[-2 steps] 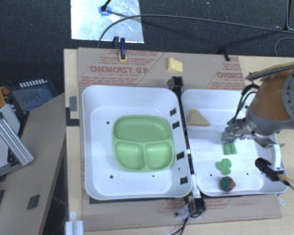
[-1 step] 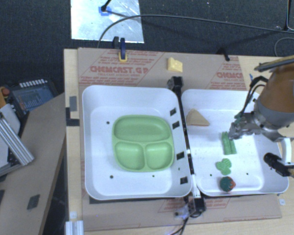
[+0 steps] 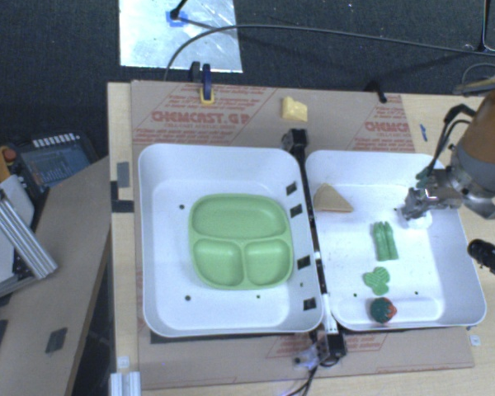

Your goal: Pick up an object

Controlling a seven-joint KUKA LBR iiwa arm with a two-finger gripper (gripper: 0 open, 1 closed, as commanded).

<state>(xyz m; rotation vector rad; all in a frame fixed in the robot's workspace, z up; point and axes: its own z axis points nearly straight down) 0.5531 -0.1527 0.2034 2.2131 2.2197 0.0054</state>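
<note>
The right bin point(image 3: 445, 304) holds a tan wedge point(image 3: 332, 199) near its far left corner, a long green piece point(image 3: 384, 241) in the middle, a small green leafy piece point(image 3: 378, 280) below that, and a red and green ball point(image 3: 383, 309) near the front wall. My gripper point(image 3: 416, 204) hangs over the right part of this bin, up and to the right of the long green piece. Nothing shows between it and the bin floor.
The left bin point(image 3: 161, 180) bears a green three-compartment plate point(image 3: 238, 239). A yellow block point(image 3: 294, 109) lies on the cardboard behind the bins, beside a blue and yellow clamp point(image 3: 205, 83). A black divider point(image 3: 304, 213) runs between the bins.
</note>
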